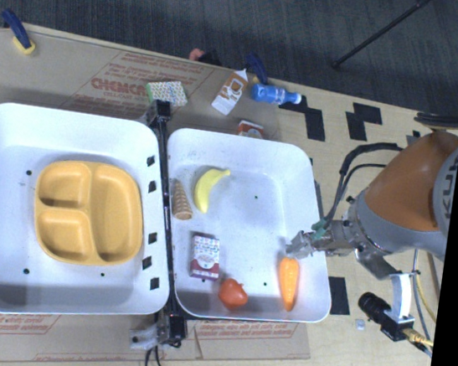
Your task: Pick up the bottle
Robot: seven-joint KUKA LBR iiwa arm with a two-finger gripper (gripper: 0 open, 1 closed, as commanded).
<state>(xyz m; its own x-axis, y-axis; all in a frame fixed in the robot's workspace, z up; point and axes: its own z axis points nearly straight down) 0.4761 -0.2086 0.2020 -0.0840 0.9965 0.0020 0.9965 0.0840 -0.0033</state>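
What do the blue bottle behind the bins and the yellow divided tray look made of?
Blue bottle: probably translucent plastic, with a glossy blue body and a paler cap end; too small to be sure. Yellow divided tray: likely moulded plastic, with a matte, uniform colour and rounded compartment walls. It sits in the left bin.

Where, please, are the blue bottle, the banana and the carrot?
blue bottle (268,95): camera view, middle of its body.
banana (207,187): camera view, middle of its curve.
carrot (287,282): camera view, middle of its orange body.
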